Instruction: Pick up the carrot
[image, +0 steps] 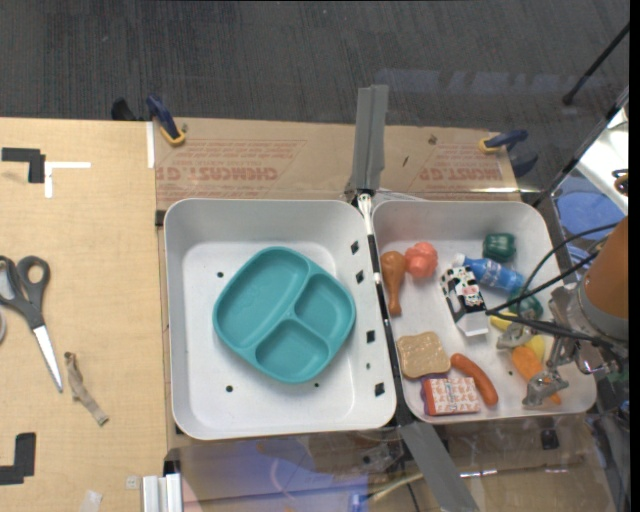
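Observation:
The carrot (526, 362) is a short orange piece near the right wall of the right bin (455, 212), beside a yellow item (537, 345). My gripper (545, 385) hangs low at the bin's front right corner, just right of the carrot and slightly in front of it. The view does not tell whether it touches the carrot. The arm with its orange band (612, 285) comes in from the right edge, with cables crossing over the bin.
The right bin also holds a sausage (474, 378), a red box (450, 395), a bread slice (423, 352), a black-and-white carton (465, 295), a blue bottle (495, 273), a green item (499, 246) and a drumstick (394, 275). A teal divided plate (285, 313) lies in the left bin.

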